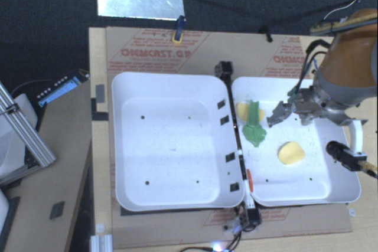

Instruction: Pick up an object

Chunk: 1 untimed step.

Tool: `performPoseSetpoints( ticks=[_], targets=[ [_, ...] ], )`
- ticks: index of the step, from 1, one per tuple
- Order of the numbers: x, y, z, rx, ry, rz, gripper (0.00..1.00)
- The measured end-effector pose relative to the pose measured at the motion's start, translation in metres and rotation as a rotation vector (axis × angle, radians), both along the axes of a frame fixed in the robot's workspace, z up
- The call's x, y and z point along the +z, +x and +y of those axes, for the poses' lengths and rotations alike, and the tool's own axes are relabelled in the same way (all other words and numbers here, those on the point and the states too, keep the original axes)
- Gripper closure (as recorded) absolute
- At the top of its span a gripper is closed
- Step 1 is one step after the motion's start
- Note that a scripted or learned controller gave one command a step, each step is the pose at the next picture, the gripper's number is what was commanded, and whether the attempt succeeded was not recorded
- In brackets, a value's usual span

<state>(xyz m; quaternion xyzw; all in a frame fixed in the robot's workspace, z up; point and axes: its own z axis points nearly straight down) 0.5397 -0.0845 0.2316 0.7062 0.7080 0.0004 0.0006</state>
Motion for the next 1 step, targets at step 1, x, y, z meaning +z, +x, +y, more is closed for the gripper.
performPoseSetpoints(
  ticks=[1],
  targets=[
    [0.0109, 0.0009, 0.0001, 0.002, 0.0, -0.002, 1.0]
  ],
)
